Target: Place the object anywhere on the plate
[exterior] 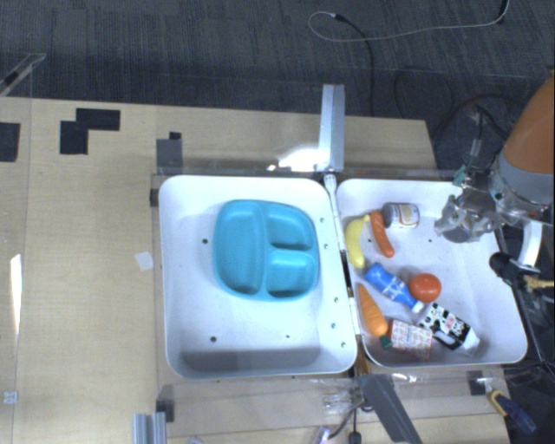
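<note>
Arm (531, 147): cut off by the right edge; upper links out of frame.
Gripper (464, 221): blurred grey mass over the right bin (486, 355); finger state unreadable.
Small can (401, 214): label too small to read.
Patterned packet (411, 338): print illegible (partly overlapped by the black-and-white carton (448, 327)).
Cable (416, 19): leaves the top edge.

My view is evenly bright from overhead light. Glare blows out the top rim of the left bin (299, 161) at upper centre. A soft grey shadow lies along that bin's lower floor. The whole frame is slightly soft; my gripper (466, 218) at right looks blurred.
</note>
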Motion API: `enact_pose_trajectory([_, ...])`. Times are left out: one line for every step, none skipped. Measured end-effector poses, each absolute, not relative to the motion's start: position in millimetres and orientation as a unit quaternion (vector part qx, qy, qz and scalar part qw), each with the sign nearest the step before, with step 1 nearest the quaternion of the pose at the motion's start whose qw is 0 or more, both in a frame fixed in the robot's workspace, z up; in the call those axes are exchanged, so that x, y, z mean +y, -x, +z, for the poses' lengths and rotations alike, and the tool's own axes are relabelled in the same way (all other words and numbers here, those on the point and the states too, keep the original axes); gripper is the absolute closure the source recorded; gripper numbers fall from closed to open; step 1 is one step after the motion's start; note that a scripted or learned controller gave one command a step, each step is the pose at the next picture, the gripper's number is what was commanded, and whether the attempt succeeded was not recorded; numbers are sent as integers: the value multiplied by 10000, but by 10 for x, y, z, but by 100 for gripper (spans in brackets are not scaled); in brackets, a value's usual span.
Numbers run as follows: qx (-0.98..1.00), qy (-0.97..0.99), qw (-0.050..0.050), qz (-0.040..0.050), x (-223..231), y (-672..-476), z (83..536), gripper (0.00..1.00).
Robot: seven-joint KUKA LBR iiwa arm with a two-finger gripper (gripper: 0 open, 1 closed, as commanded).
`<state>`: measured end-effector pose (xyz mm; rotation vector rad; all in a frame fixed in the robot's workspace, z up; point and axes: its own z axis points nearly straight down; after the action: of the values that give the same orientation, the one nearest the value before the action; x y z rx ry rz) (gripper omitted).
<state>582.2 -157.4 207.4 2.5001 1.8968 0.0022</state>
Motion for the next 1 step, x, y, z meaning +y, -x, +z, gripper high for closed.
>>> enact_pose_trajectory([5010, -8654, 2, 13, -285, -6268, 1848, 100])
